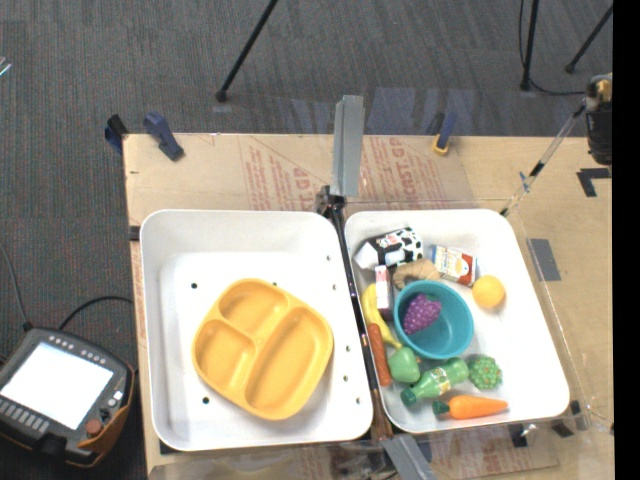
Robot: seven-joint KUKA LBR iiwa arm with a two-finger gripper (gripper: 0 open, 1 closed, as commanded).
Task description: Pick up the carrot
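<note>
Near the front edge of the right bin, a toy carrot lies on its side, its long axis running almost straight across the view. Its green top faces left, beside a green bottle, and its smooth orange taper narrows to a point on the right. Just behind it sits a knobbly green ball, and next to the bottle a glossy green pepper. A round teal bowl at the bin's centre holds a bunch of purple grapes. A yellow lemon, a small orange carton and a black-and-white carton lie further back. A banana and a second, slimmer orange piece line the bin's left wall. The left bin carries a yellow plastic plate divided into three compartments. Both bins rest on a cardboard-covered table. At the upper right edge a dark piece of apparatus intrudes; whether it is the gripper, and how it stands, cannot be told.
</note>
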